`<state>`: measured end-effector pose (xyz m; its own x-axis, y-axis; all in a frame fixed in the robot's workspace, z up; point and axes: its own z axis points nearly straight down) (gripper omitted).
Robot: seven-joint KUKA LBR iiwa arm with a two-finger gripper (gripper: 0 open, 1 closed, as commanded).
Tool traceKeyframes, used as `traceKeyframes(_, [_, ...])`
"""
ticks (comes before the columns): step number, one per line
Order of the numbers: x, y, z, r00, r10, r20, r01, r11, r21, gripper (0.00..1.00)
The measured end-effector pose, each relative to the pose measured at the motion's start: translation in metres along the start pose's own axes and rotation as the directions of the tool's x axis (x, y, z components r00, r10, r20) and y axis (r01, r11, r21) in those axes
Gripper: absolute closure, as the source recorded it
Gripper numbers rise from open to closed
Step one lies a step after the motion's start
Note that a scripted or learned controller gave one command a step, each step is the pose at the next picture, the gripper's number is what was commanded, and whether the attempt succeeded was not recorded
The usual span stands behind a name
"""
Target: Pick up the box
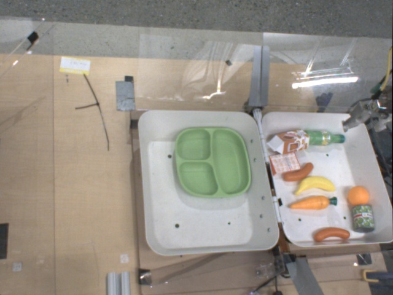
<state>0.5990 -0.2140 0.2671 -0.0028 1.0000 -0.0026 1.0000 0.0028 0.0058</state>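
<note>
While the gripper (363,114) sits at the right bin's (376,158) far right edge, finger state hidden, the box (288,142) lies at that bin's far left, touching a green bottle (323,138). Likely light, stiff cardboard; grip across its narrow sides. Counted: one box, one packet (285,163), two sausages (297,172), one banana (314,185), carrot (313,203), orange (358,195), jar (363,217). Left bin (153,226): one green tray (213,161).

My hand (359,117) hangs at the far right edge of the right bin (367,158). The box (290,142) lies at that bin's far left, touching a bottle (324,138). Nearer lie a banana (315,184) and carrot (313,203). The left bin (153,183) holds a green tray (213,161).
</note>
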Motion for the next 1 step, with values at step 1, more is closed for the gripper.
traceKeyframes(1, [0.0674,0.0190,0.0806,0.970,-0.243,-0.001,0.243,0.970,0.000,0.00])
